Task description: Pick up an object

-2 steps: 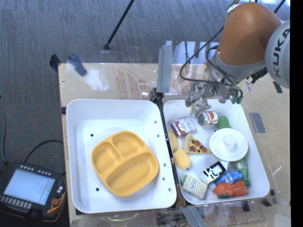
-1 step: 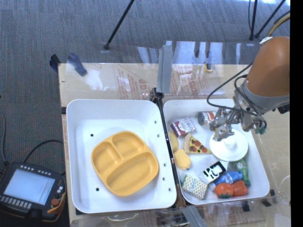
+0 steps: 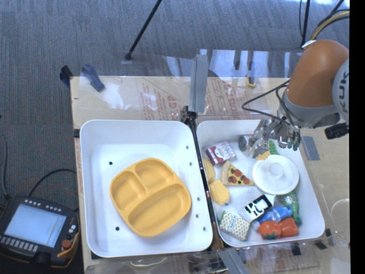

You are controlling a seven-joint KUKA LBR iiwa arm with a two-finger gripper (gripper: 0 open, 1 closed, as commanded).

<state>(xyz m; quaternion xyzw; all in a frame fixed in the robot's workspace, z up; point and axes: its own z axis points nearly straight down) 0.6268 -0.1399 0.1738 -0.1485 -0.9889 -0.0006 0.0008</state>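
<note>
My gripper (image 3: 263,144) hangs low over the far side of the right bin (image 3: 317,201), just beyond a white round lid (image 3: 276,174). A small yellow and green item (image 3: 266,150) sits right under the fingertips, and I cannot tell whether it is held. Near it lie a silver can (image 3: 245,143), a red packet (image 3: 220,152) and a pizza slice toy (image 3: 235,176). Toward the front of that bin are a corn cob (image 3: 219,192), a black and white card (image 3: 258,206), a blue item (image 3: 275,214), a red toy (image 3: 279,228) and a patterned pouch (image 3: 234,224).
The left bin (image 3: 94,153) holds a yellow divided plate (image 3: 150,196). A grey post (image 3: 199,87) stands behind the seam between the bins. A teach pendant (image 3: 34,227) lies on the floor at the lower left. Tripod legs (image 3: 145,24) stand behind the bench.
</note>
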